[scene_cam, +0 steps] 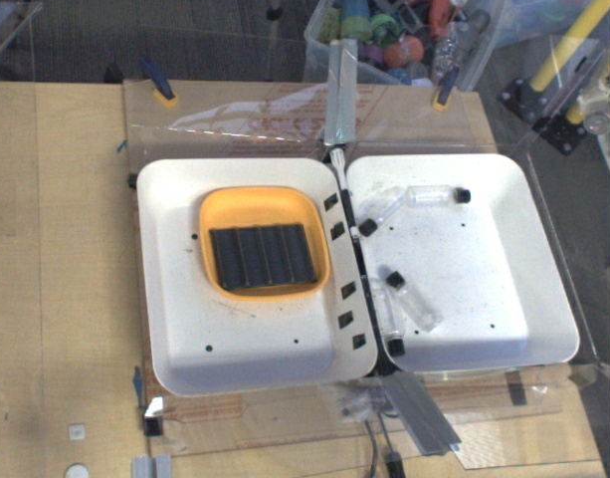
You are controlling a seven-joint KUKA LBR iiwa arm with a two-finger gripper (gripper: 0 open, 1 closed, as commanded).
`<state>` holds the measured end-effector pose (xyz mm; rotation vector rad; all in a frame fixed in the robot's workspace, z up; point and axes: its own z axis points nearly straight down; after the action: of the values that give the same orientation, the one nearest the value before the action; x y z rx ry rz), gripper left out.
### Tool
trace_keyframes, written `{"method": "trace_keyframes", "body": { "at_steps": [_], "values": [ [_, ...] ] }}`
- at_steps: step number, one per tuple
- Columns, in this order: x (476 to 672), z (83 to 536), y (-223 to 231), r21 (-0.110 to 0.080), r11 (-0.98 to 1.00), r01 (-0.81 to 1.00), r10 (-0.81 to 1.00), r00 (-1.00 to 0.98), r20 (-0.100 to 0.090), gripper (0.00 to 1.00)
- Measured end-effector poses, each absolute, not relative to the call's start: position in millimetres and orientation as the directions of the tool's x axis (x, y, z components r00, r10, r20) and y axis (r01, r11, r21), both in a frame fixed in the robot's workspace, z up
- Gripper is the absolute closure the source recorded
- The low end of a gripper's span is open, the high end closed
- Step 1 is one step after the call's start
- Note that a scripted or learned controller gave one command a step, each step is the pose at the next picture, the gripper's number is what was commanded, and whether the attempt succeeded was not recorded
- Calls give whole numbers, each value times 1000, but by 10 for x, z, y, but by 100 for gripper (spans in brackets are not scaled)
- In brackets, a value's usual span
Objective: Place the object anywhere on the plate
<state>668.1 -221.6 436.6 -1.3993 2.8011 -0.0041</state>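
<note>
The plate [217,210], orange with rounded corners, lies in the left bin [175,352], a little toward 1 o'clock from that bin's middle. The object [263,257], a flat black ribbed block, rests on the plate, covering its centre and its 6 o'clock half; its lower edge lies just inside the plate's rim. Orange rim shows on all sides of the block, widest at 12 o'clock.

The right bin [508,317] touches the left one along a seam set with small black clips [346,290]. In the right bin lie clear tubes with black caps: one tube [424,197] near 12 o'clock, its cap pointing to 3 o'clock, and another tube [412,305] toward 8 o'clock, lying at a slant.

Beyond the bins at 12 o'clock stands a clear tub [404,13] of coloured toys. Whether the gripper is released or clenched cannot be told.
</note>
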Motion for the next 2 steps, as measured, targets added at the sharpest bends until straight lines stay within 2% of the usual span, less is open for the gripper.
{"method": "trace_keyframes", "body": {
  "at_steps": [2],
  "values": [
    [6681,4359,-2213,-8,108,-994,-994,-108,-5,100]
  ]
}}
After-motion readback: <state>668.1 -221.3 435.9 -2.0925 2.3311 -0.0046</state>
